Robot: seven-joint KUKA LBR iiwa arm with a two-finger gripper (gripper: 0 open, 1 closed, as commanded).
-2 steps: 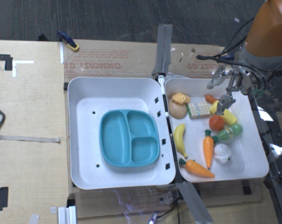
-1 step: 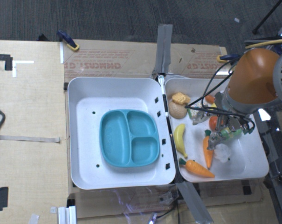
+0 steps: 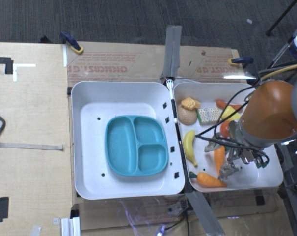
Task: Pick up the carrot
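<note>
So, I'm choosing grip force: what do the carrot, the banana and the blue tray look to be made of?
The carrot looks like moulded plastic: even orange, smooth and slightly glossy, with a green cap. The banana seems the same toy plastic, uniform yellow with no spots. The blue tray looks like rigid matte plastic, one flat teal colour with rounded moulded dividers. Hardness cannot be judged from the look.

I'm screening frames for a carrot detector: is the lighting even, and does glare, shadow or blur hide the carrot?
Camera view: even, soft light, no strong glare on the white bins; carrot sharp and unshadowed at the right bin's near edge; gripper region cluttered by cables and slightly soft.
</note>
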